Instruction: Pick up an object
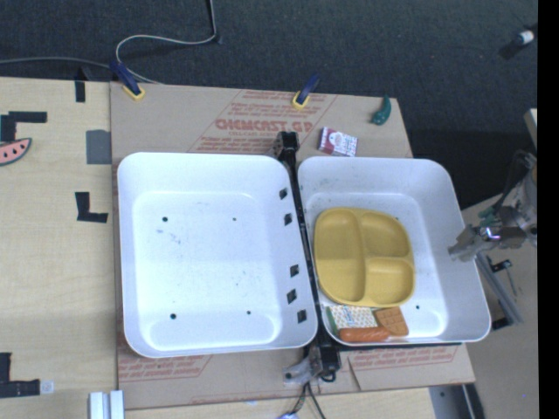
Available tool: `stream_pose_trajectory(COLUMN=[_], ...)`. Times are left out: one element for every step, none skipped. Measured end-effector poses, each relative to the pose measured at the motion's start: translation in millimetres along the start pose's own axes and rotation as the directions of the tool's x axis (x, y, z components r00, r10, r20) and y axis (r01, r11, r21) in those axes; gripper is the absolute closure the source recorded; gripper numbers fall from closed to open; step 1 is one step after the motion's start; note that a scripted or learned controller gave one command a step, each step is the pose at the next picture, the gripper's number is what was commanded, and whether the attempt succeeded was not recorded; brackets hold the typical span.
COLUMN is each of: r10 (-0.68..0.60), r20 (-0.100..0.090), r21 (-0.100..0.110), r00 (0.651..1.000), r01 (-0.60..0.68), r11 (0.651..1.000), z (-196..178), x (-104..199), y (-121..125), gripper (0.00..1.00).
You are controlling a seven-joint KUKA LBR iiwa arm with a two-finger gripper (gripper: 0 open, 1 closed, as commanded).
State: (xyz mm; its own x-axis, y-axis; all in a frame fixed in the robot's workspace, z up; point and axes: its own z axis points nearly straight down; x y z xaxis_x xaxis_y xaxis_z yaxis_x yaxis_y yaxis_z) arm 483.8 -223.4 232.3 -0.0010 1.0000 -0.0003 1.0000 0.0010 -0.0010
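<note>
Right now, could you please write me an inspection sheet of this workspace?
Surface: two white bins side by side on cardboard over a wooden bench.
Job's things: yellow divided tray in the right bin; flat printed card at that bin's near edge, partly under the tray.
Clutter: small red-and-white packet and green item on the cardboard.
Tool: tool at the right bin's outer rim; nothing seen in it.
Cables: white cable on the dark floor.
Surroundings: yellow clamps pinning the cardboard.

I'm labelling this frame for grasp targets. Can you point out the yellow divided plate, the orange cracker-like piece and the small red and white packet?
Yellow divided plate point(362, 257): camera view, centre ridge.
Orange cracker-like piece point(392, 322): camera view, its top face.
Red and white packet point(336, 141): camera view, middle of its face.
</note>
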Motion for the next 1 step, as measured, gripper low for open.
stream_pose_trajectory(r10=[0.000], r20=[0.000], r21=[0.000], r00=[1.000], r01=[0.000], r11=[1.000], z=[8.6], x=[33.8], y=[0.3], gripper=[1.00])
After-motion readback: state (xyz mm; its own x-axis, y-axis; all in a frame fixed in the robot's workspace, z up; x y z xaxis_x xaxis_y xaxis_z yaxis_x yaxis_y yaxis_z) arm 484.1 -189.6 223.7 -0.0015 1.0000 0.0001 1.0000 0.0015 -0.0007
